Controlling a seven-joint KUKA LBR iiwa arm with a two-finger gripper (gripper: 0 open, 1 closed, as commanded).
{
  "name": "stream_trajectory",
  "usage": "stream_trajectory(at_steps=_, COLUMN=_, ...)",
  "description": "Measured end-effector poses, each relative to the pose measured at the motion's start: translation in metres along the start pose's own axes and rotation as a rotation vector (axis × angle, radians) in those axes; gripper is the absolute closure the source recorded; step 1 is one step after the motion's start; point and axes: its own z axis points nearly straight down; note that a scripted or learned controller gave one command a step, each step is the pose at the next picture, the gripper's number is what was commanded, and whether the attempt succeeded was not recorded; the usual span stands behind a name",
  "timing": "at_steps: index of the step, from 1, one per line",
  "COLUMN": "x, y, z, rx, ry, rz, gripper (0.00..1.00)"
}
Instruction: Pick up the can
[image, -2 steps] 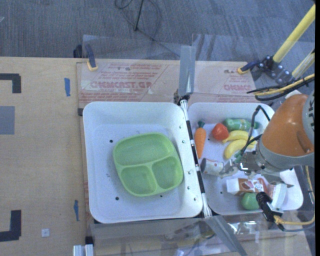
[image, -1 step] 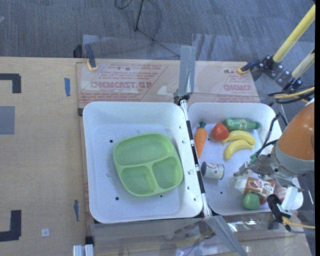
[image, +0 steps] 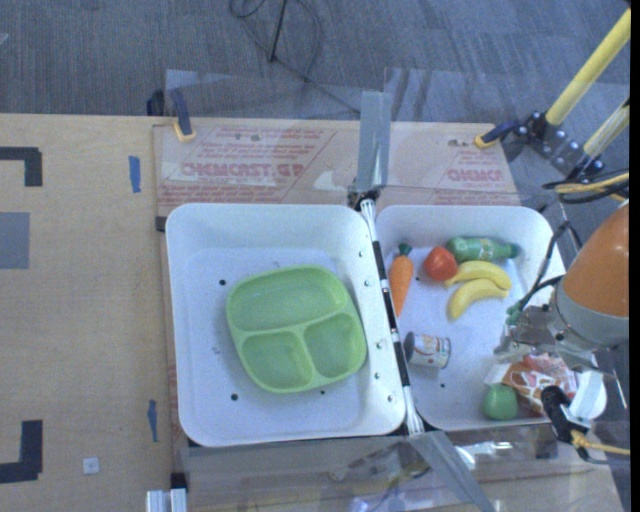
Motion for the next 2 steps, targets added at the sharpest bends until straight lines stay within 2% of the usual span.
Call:
stream_trajectory(at_steps=1, x=0.003, y=0.0, z=0.0, rx=0.002, ry=0.005, rz=-0.005, gripper=0.0)
stream_trajectory(at_steps=2, x=0.006, y=0.117, z=0.013, rx=0.007, ry=0.0, rz=-0.135, gripper=0.0)
